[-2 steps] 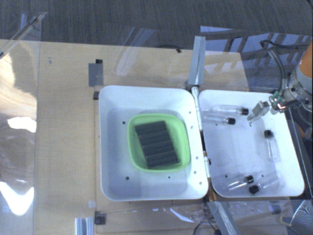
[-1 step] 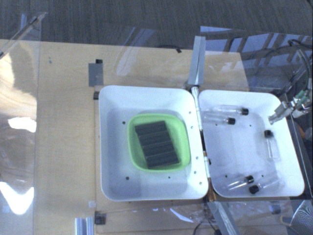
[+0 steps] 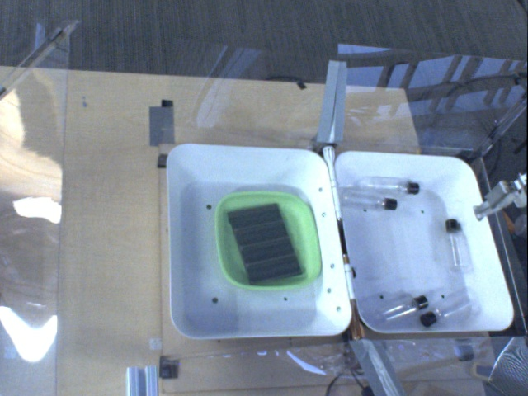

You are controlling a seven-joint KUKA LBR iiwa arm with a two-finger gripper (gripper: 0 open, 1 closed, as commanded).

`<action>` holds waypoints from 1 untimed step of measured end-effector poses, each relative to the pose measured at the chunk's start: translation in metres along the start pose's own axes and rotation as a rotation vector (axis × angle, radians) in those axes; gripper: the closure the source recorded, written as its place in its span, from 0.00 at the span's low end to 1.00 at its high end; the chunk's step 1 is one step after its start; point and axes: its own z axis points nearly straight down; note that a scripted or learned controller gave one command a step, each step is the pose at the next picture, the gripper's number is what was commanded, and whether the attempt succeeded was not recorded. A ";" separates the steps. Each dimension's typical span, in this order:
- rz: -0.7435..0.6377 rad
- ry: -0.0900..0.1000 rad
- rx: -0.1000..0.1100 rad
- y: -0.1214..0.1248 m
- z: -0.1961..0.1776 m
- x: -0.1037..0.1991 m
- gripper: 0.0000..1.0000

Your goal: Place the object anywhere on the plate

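A green square plate (image 3: pixel 309 236) sits in the left white bin (image 3: pixel 190 221). A dark grey ridged rectangular block (image 3: pixel 264 242) lies flat on the plate, turned slightly and covering most of its middle. At the right edge of the view, a pale part of my gripper (image 3: pixel 498 200) hangs over the right rim of the right bin (image 3: pixel 404 250), far from the plate and the block. Nothing is visible in the gripper.
Several clear vials with black caps lie in the right bin: two near its back left (image 3: pixel 381 190), one upright along the right side (image 3: pixel 455 246), two at the front (image 3: pixel 429 310). A grey metal post (image 3: pixel 333 104) stands behind the seam between the bins.
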 end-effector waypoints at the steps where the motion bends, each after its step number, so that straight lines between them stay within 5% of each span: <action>1: -0.206 -0.002 -0.003 -0.004 -0.101 0.001 0.00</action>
